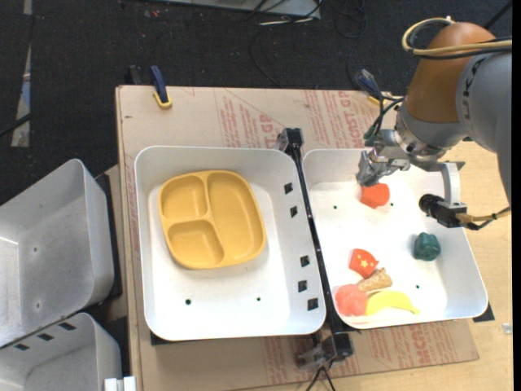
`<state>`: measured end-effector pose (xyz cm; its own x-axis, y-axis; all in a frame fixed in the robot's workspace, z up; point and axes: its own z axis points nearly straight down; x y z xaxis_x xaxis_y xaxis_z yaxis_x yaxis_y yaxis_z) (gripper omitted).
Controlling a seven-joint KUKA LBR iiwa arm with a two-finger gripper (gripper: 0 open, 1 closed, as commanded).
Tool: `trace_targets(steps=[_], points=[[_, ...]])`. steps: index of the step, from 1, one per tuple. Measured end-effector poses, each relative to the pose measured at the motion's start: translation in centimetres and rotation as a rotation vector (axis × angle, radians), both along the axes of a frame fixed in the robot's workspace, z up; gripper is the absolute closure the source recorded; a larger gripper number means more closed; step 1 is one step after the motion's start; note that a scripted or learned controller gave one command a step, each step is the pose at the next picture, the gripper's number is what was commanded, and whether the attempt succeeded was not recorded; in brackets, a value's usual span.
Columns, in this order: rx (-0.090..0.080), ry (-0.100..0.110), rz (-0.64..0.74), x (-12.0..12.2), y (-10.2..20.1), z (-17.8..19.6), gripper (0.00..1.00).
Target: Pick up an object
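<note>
gripper [373,172] above orange-red block [375,195]

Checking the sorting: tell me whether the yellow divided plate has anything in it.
Empty. The yellow plate lies flat in the left bin, and all three compartments show bare yellow.

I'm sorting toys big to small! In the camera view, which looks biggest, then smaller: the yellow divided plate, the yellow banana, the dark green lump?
1. Yellow three-compartment plastic plate, far the biggest.
2. Yellow toy banana.
3. Dark green lump, a bit smaller than the banana.
</note>
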<state>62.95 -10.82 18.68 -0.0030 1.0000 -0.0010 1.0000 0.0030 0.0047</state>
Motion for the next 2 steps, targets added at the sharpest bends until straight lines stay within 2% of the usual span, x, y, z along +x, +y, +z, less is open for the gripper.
trace_targets(steps=[1, 2], points=[[-0.001, -0.002, 0.001, -0.1, 0.3, 6.3, 1.0], [0.0, -0.001, 0.001, 0.1, 0.3, 10.7, 1.0]])
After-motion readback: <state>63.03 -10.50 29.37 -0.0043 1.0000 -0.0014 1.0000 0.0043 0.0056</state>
